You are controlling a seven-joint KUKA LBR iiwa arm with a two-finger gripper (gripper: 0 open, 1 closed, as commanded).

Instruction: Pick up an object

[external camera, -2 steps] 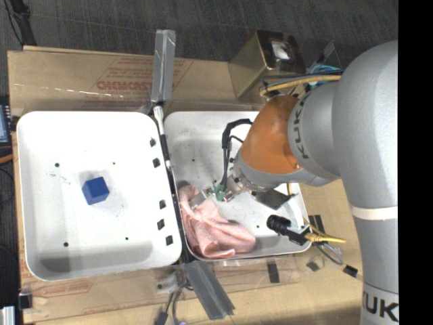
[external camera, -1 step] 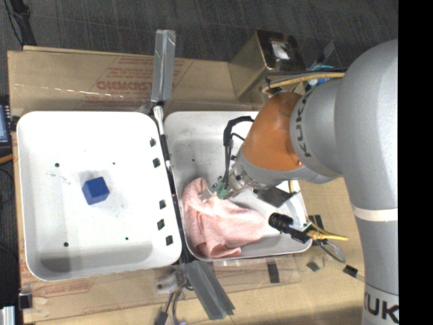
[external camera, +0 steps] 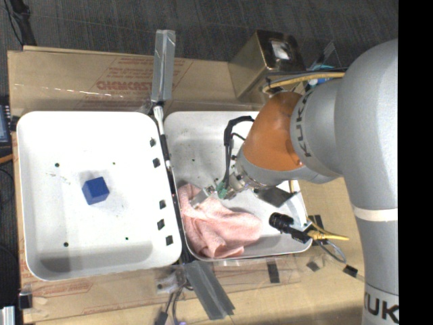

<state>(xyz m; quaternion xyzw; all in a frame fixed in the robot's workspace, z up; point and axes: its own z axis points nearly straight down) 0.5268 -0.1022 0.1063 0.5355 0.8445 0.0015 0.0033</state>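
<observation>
The left bin (external camera: 40, 181) and the right bin (external camera: 196, 134) look like smooth white plastic with a soft sheen, the right one scuffed and smudged. The blue cube (external camera: 96, 189) in the left bin has a plain matt face. The pink cloth (external camera: 216, 225) at the near side of the right bin is soft, crumpled fabric. Beneath the bins lies brown matt cardboard (external camera: 81, 80) with faded red print. The arm's casing (external camera: 365, 127) is smooth grey with a satin finish, and its orange band (external camera: 270, 137) is glossy. The far floor (external camera: 203, 12) looks dark and rough.
</observation>
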